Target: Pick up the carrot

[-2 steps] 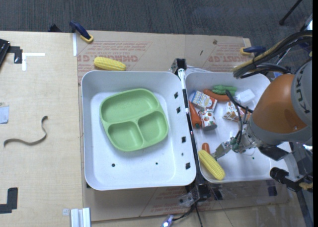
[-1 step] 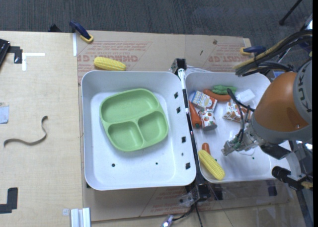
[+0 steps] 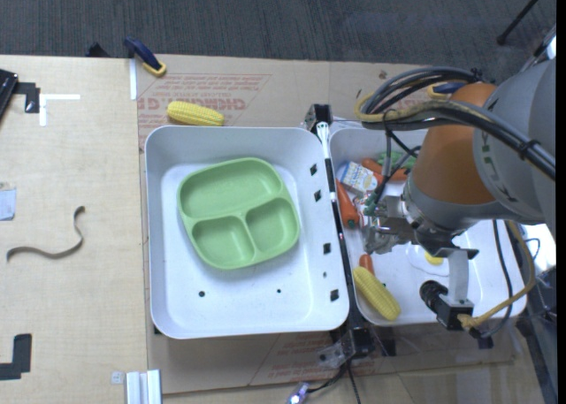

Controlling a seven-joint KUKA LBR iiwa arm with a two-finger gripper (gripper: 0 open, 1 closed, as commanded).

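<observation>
So in the camera view, the arm (image 3: 478,141) came in from the right side of the frame and sat low over the right bin (image 3: 504,301), with the tool (image 3: 382,232) tucked under the orange wrist down among the clutter. Honestly couldn't tell how the tool was set, open or closed; it was a dark tangle there and the wrist covered most of it.

The carrot (image 3: 348,202) was lying in the right bin, pressed along its left wall, in the centre-right of the frame. It ran roughly top to bottom, a thin orange stick, with a small blue-and-white packet (image 3: 357,176) just beside its upper end. There was another reddish-orange bit (image 3: 365,262) lower down, just above the corn cob (image 3: 376,293), and I couldn't say if that was part of the same carrot or something separate.

My guess on handling: it looked like a toy veggie, so light, stiff and probably smooth plastic, meaning it could slip or roll out of a pinch. Being tapered, I'd grab it mid-length across the narrow width. The wall right next to it looked like the awkward part, not much room for a finger on that side.

The left bin (image 3: 168,305) held a green divided plate (image 3: 239,211), and a second corn cob (image 3: 195,113) lay on the desk (image 3: 71,305) above it.
</observation>
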